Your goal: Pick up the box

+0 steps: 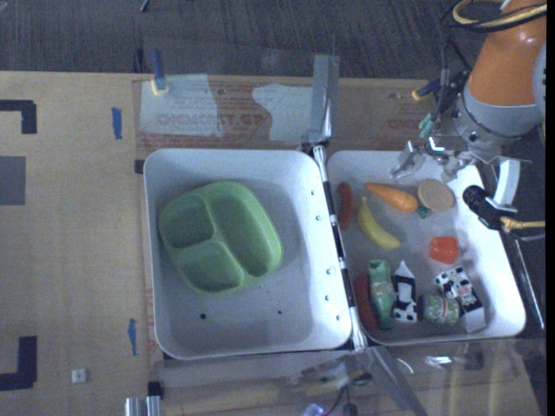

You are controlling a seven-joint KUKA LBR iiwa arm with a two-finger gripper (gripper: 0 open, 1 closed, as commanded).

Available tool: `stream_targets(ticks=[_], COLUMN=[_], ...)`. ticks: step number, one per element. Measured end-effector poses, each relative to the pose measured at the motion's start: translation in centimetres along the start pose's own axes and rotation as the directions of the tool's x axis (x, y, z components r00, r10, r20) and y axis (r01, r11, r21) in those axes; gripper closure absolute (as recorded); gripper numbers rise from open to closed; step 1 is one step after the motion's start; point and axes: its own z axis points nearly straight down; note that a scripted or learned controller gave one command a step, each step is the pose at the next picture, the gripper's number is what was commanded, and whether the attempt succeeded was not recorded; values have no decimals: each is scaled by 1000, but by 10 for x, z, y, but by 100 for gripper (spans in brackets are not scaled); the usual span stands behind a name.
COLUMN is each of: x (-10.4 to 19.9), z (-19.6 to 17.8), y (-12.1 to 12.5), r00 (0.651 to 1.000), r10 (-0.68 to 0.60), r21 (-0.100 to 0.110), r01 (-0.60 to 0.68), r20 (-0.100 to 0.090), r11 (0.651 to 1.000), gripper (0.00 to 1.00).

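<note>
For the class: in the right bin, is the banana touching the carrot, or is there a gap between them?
Cannot tell. In the camera view the banana's upper tip sits right beside the carrot's pointed end, with no clear white bin floor between them, and the slant hides any contact.

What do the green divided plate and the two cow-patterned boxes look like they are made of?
The green divided plate looks like moulded plastic with a matte finish: uniform colour, soft rounded compartment edges. The two cow-patterned boxes look like printed toy cartons, cardboard or plastic; the view is too coarse to tell which.
</note>
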Motion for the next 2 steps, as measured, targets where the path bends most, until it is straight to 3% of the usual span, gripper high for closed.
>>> stream_targets(ticks=[1, 2], x=[-12, 6], z=[-61, 95], y=[1, -30], r00=[987, 951], r10=[-160, -308], r21=[-4, -1], r01=[160, 308], r20=[3, 1], r11=[987, 951], gripper=[0, 0])
